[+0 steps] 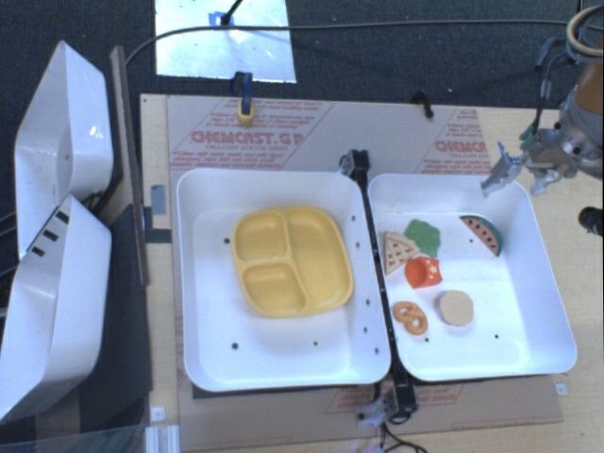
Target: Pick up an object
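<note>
This is a robotics lab or test cell, not a home or kitchen. A bench of pale wood carries a protective sheet printed with a maker's name, and two shallow white bins are fixed on it side by side, joined by black clips along the seam. A clamp pins the sheet at the far edge. Cables trail over dark carpet behind, where a shiny metal plate lies. Spare white bins lean stacked at the left. The bins' contents are toys: a yellow divided tray and plastic play food. An industrial arm reaches in from the right.
</note>
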